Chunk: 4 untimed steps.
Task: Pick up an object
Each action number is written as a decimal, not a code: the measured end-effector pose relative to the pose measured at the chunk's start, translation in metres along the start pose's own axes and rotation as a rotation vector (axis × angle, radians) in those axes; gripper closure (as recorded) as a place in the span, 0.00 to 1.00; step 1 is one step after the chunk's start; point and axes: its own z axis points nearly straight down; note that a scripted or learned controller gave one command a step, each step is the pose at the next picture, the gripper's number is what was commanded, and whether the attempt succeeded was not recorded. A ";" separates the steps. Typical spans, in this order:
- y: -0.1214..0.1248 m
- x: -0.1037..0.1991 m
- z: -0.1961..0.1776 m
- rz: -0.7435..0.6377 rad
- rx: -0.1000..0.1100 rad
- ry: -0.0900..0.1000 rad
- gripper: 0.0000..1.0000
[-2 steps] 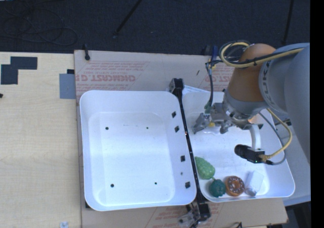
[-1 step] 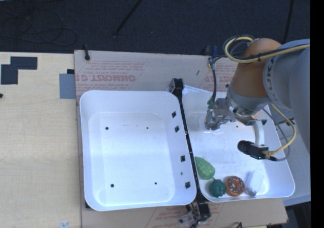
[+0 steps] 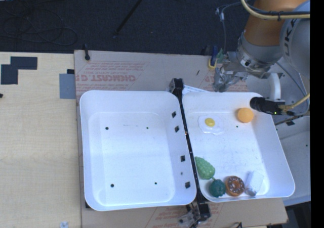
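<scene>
Two white bins sit side by side on the bench. The left bin (image 3: 96,116) shows bare white floor. The right bin (image 3: 273,143) carries the goods: an orange ball (image 3: 245,115) near the far right corner, a fried egg toy (image 3: 210,124) just left of it, then along the near edge a light green piece (image 3: 204,167), a dark teal piece (image 3: 217,188), a chocolate donut (image 3: 234,185) and a white object (image 3: 255,181). The gripper (image 3: 223,83) hangs above the right bin's far rim, gripping nothing, apart from every object; how wide it stands, I cannot tell.
</scene>
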 end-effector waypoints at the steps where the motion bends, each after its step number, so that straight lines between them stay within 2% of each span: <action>1: -0.002 -0.027 -0.057 0.006 0.010 -0.001 1.00; 2: -0.035 -0.032 -0.215 0.003 -0.002 -0.002 1.00; 3: -0.062 -0.104 -0.267 0.010 0.011 -0.002 1.00; 4: -0.060 -0.155 -0.262 0.007 0.016 -0.001 1.00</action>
